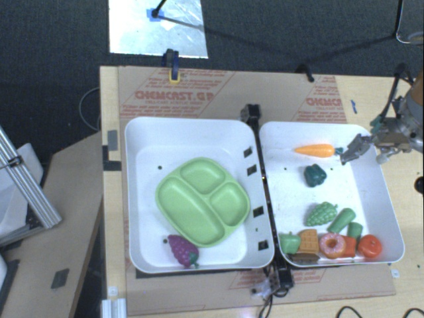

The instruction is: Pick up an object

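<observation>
Right bin point(377, 177) mid open; toys point(331, 240) crowd front edge, carrot point(315, 150) at back.

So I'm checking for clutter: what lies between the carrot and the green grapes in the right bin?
In the camera view, the dark green pepper lies between the carrot and the green grapes.

An orange toy carrot point(315, 150) is laid flat near the far edge of the right bin point(377, 177), its tip pointing left. A dark green pepper point(315, 175) is set just in front of it. Nearer the front, green grapes point(322, 213) and a green pod point(340, 220) are seen. Along the front wall a green piece point(289, 242), a brown block point(308, 241), a pink doughnut point(330, 244) and a red tomato point(370, 245) are lined up.
</observation>
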Tool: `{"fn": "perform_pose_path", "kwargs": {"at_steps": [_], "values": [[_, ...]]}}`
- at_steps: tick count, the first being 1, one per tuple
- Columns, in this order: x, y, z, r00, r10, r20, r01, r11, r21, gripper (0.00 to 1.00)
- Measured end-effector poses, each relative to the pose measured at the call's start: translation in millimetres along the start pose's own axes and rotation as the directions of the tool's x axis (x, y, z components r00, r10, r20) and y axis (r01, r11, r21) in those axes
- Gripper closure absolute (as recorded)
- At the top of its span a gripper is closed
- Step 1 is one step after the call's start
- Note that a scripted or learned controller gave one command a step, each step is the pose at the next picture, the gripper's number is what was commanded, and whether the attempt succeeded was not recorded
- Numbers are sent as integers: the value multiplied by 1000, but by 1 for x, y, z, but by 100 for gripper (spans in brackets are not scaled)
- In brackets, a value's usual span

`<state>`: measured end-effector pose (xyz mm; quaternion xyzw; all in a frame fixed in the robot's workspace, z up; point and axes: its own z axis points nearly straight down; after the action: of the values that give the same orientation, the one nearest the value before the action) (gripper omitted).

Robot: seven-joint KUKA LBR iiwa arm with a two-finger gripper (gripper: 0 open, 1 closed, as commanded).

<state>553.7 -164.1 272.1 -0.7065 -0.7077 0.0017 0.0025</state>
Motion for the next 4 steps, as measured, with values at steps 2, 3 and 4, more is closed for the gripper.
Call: {"fn": "perform_pose_path", "kwargs": {"at_steps": [2,3,4], "values": [[-7,-5,47,1000,1,1,-1,1000,-3,0],[-6,-3,89,1000,0,0,0,1000,-3,0],[-6,5,149,1000,1,0,-1,1000,-2,0]]}}
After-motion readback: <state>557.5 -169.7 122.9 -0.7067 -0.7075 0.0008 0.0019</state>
